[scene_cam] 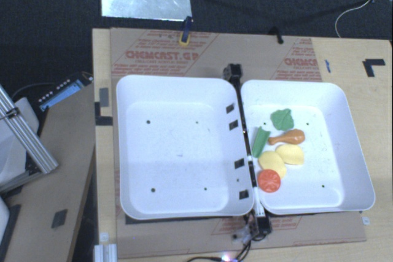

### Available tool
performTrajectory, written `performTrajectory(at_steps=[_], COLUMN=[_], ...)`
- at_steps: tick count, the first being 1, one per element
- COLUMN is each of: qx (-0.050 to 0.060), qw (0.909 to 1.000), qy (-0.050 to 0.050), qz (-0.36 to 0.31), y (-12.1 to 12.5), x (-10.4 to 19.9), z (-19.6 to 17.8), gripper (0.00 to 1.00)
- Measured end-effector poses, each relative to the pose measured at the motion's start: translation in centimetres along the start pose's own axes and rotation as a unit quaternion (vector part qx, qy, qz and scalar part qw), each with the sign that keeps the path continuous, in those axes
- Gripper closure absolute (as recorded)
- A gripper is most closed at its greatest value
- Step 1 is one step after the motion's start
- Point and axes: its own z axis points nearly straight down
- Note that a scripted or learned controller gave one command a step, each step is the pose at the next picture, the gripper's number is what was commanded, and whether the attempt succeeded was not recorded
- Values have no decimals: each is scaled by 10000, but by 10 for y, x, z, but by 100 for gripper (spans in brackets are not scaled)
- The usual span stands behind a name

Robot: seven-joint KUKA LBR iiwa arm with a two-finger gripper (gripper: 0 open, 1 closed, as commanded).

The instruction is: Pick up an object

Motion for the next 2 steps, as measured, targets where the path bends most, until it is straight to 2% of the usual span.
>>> performTrajectory(at_steps=[1, 2], qx=[80, -14], qw=[10000, 9999], qy=[32, 36], qz=[-11, -93], y=[-27, 2], x=[23, 150], z=[207, 182], gripper=[100, 100])
